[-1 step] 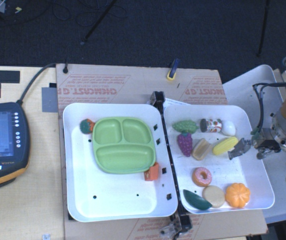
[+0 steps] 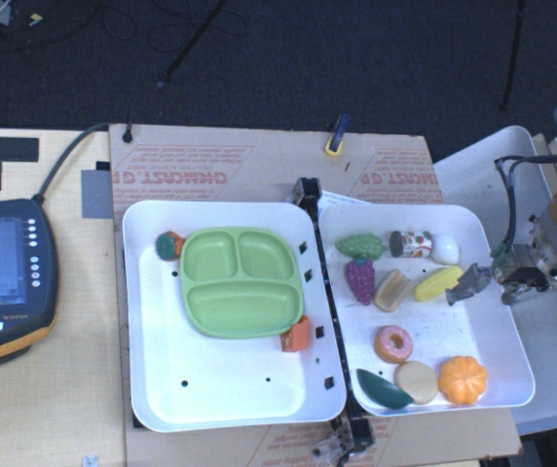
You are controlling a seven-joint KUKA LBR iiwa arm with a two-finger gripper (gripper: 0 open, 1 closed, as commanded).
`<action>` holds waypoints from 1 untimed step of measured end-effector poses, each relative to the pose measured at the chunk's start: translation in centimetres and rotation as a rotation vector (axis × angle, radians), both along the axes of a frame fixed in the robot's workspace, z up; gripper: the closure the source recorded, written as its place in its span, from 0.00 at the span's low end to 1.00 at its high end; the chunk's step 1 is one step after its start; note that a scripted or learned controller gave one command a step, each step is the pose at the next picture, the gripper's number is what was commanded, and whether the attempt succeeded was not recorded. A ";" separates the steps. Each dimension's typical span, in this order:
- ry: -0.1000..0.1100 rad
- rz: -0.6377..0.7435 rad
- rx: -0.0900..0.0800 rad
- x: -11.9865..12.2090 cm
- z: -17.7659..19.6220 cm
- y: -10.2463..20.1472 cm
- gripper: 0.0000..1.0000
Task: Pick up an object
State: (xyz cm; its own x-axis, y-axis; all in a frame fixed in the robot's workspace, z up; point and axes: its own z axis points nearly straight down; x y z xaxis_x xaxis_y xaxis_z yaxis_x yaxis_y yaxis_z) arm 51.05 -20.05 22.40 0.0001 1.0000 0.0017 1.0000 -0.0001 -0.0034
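While the pincer [image 2: 485, 286] hung at the right rim of the right bin [image 2: 498, 261], just beside the banana [image 2: 438, 282], the task stood at the approach step, by my reading; nothing was seen between its parts. Whether it was wide or narrow I could not tell at this resolution. Candidate objects lay in the right bin: banana nearest, a tan piece [image 2: 391, 290] and grapes [image 2: 360, 280] to the banana's left, a green leafy item [image 2: 359, 246] and a small can [image 2: 411, 244] toward the far wall, a donut [image 2: 393, 342], a pumpkin [image 2: 463, 379] and a pale disc [image 2: 416, 381] toward the near wall. Left bin [image 2: 152, 358] held a green tray [image 2: 240, 282] and an orange block [image 2: 298, 336]. Next move likely called for descent over the banana, aligned across its width. Cardboard [image 2: 259, 168] under the bins bore printed red lettering, upside down and not legible. The can label was too small to read.
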 end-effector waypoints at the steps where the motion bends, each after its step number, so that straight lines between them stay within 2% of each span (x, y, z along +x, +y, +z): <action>1: 0.004 0.001 0.001 -0.3 -4.6 -0.5 0.00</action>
State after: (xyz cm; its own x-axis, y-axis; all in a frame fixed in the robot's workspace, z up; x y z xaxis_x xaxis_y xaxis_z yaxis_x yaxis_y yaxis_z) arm 50.71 -20.50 17.83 -0.0008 1.0000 0.0029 1.0000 0.0008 -0.0075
